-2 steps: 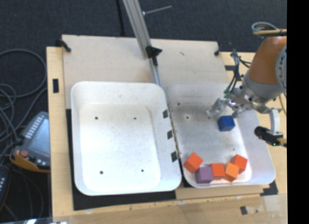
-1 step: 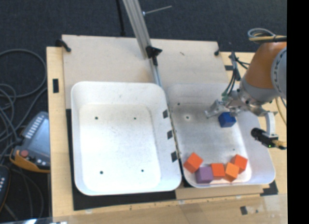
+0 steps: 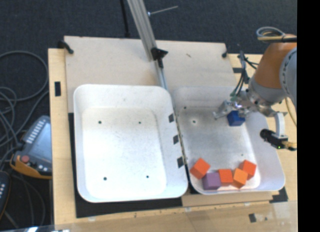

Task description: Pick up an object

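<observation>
Dark carpet all round, with cables looping at the left beside a handheld controller (image 3: 36, 143). On the carpet, a pale wooden counter (image 3: 120, 61) carrying two shallow white bins side by side, with a slanted aluminium post (image 3: 142, 18) rising from behind their seam.

Reaching in from the right, the grey arm with its orange band (image 3: 272, 68), wrist bent down over the far part of the right bin (image 3: 272, 173). At its tip, the gripper (image 3: 234, 110), directly over and seemingly touching a blue block (image 3: 236, 119). Probably the chosen target, being alone there with open floor on every side and so easy to approach. Cannot tell from this slant how wide the gripper stands, nor whether the block is truly caught or merely underneath; no daylight visible beneath the block to suggest lifting.

Along the near wall of the same bin, a huddle of four orange blocks (image 3: 200, 168) and one purple block (image 3: 211, 180), several touching. Likely passed over for that reason: little room between neighbours for a clean descent. To the left, the left bin (image 3: 82, 101), well apart from the action.
</observation>
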{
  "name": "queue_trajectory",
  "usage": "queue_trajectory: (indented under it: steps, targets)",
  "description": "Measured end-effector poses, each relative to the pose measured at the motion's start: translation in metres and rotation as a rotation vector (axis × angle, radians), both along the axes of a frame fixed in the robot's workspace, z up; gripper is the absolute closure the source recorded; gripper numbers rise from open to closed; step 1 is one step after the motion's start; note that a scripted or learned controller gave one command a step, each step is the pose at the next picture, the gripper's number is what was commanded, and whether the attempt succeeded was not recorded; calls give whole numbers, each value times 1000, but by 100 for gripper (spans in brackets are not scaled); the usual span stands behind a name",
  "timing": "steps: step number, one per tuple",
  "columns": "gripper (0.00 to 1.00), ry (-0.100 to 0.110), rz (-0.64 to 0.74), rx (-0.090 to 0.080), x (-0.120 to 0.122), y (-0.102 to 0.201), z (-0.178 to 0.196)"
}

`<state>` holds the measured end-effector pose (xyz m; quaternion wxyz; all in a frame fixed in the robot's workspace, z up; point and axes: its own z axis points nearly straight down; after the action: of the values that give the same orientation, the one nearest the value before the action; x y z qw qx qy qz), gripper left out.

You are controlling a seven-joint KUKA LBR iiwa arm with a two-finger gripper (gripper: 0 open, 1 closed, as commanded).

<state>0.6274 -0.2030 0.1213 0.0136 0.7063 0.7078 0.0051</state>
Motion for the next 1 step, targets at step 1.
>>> queue_trajectory:
  steps: [1]
  targets:
    - [0,0,-1,0,5,-2,-1]
